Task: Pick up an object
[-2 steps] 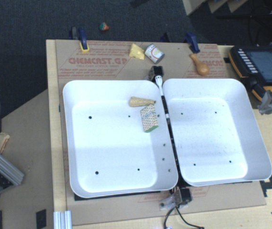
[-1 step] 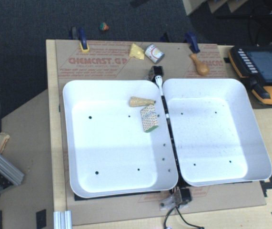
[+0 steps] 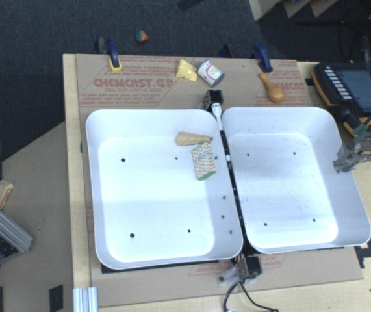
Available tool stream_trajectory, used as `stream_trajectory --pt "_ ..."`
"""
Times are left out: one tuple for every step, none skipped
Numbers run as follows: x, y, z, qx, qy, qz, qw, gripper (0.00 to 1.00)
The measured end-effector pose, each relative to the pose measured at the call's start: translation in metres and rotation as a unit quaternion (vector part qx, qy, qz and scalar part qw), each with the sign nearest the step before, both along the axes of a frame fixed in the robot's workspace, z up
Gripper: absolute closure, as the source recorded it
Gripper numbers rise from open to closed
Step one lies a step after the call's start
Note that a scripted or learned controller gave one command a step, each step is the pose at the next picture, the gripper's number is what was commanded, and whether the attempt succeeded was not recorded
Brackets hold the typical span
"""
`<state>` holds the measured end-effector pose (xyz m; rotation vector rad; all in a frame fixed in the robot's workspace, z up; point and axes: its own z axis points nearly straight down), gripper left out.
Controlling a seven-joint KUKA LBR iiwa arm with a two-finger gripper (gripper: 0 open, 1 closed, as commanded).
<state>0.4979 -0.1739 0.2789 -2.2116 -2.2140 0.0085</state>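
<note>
Nearest to us, a black cable with a small plug (image 3: 249,268) lies at the near edge of the tabletop (image 3: 81,83), which is covered with a brown cardboard sheet printed in red letters. On this sheet we see two shallow white plastic bins side by side, the left bin (image 3: 107,239) and the right bin (image 3: 347,229), touching along their middle rims.

In the left bin, at its far right part, lies a tan cone-shaped piece (image 3: 193,138) on its side. Just near of it is a small flat packet with a green and white pattern (image 3: 203,160), and the two seem to touch.

Behind the bins, on the cardboard, we see a yellow wedge-shaped block (image 3: 186,70), just beside a small white and grey can (image 3: 210,73), and further right a brown pear-shaped wooden object (image 3: 271,88). Two blue clamps (image 3: 113,52) hold the far edge.

The grey end effector (image 3: 345,162) is at the right rim of the right bin, well apart from both objects. We cannot tell if it is apart or together.
</note>
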Motion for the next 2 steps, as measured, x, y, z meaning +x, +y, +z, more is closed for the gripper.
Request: stream_trajectory --pt "0.001 0.153 -0.040 0.0010 -0.003 0.008 1.0000 1.00" --pt "0.026 0.032 0.022 -0.0063 -0.011 -0.006 0.9999 1.00"
